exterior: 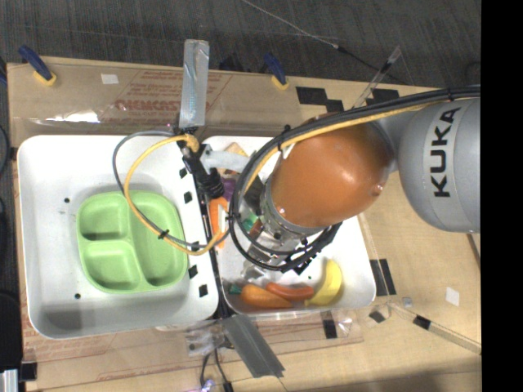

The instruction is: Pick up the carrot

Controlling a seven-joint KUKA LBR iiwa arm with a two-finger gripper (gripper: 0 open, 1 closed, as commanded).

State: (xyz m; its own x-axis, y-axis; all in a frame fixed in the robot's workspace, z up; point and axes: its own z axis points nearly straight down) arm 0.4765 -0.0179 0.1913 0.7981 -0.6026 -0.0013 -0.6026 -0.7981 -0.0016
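A green divided plate point(131, 242) is lying in the left white bin point(41, 219), near its middle. In the right white bin point(364, 251) a yellow banana point(328, 284) is resting at the front wall. A yellow cable point(151, 149) is looping over the left bin and the divider between both bins.

We look down on a tan counter point(425, 219) covered in taped cardboard, with black tape marks near its edges. Blue clamps point(37, 64) grip its far edge. Beyond it lies dark grey carpeted floor point(98, 6), evenly lit.
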